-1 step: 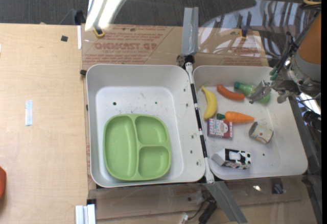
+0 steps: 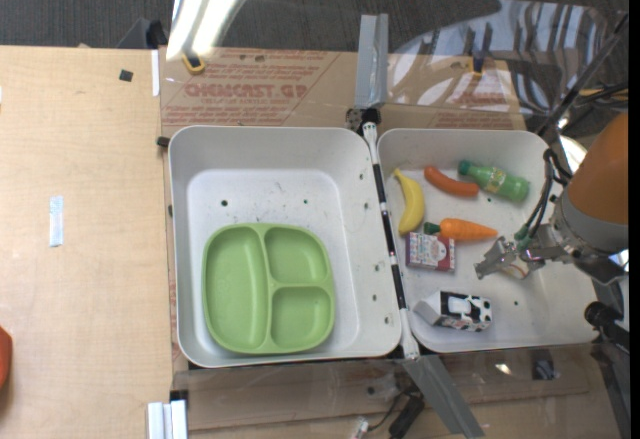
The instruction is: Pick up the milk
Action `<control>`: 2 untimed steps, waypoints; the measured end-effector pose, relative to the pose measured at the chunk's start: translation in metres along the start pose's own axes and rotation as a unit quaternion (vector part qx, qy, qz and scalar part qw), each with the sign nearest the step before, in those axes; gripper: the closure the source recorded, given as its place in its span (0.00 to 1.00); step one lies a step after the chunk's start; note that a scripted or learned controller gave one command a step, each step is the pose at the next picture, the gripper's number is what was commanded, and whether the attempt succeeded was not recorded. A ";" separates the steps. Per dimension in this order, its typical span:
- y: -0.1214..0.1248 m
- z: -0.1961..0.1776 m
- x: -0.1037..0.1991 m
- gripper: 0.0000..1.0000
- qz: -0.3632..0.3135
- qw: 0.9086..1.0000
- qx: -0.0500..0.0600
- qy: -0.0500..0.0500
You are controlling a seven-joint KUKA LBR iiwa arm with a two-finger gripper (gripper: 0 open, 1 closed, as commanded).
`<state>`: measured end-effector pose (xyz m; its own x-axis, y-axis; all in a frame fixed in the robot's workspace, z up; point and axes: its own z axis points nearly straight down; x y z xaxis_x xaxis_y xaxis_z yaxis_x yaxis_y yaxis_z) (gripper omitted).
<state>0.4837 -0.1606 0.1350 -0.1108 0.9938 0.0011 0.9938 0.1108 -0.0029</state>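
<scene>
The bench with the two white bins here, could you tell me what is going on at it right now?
A KUKA arm reaches in from the right, its gripper hovering over the right bin with nothing between its fingers. The milk carton it is meant to pick up lies untouched near the bin's front edge. A banana, two carrots, a green bottle and a small pink box lie nearby. The left bin holds a green divided plate.

Plate in left bin; milk right.
</scene>
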 end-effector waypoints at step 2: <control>-0.012 0.044 -0.059 0.00 -0.167 0.986 -0.001 0.001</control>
<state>0.4777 -0.2209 0.0913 -0.4316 0.9020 0.0036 0.9021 0.4316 -0.0001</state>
